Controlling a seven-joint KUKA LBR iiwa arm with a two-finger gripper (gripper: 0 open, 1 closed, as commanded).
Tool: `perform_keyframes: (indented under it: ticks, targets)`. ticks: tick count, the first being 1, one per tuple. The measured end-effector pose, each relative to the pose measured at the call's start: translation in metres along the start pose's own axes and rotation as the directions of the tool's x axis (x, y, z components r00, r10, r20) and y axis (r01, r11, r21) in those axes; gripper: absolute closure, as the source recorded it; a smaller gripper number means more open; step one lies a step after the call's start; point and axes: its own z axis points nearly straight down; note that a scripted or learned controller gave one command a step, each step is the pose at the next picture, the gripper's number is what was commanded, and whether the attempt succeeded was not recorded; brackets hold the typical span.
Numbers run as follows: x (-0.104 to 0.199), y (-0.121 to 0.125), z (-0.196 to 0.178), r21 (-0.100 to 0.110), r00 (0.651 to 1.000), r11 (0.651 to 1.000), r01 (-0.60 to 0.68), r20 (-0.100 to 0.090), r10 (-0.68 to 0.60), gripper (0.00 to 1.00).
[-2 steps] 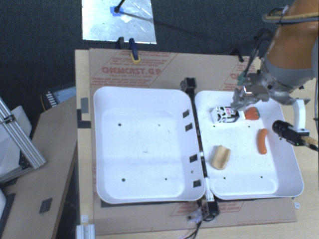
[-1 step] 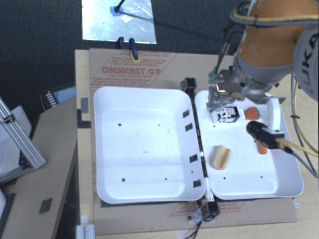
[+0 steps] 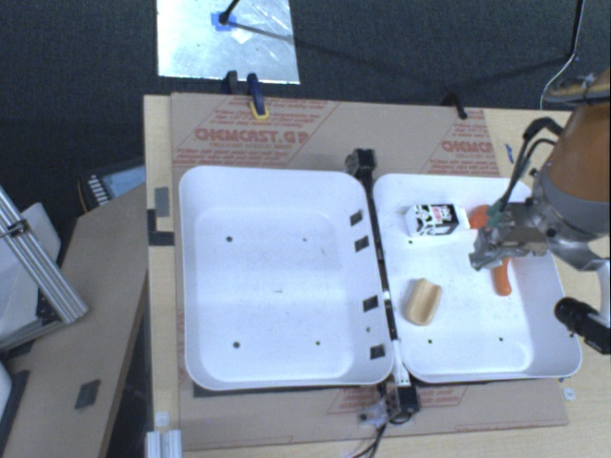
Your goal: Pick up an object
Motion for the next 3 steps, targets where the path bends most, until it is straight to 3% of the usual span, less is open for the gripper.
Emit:
perform_keyframes:
  ticks: [1, 2, 3]
  targets:
    - [0.093, 0.003, -0.039, -0.009, 1.000, 1.000, 0.025, -0.006, -0.025, 1.00]
    - [0.134, 0.030, -0.096, -0.012, 1.000, 1.000, 0.020, -0.005, -0.020, 1.00]
    - [0.081, 0.000, 0.006, 0.005, 1.000, 1.000, 0.007, -0.001, -0.007, 1.00]
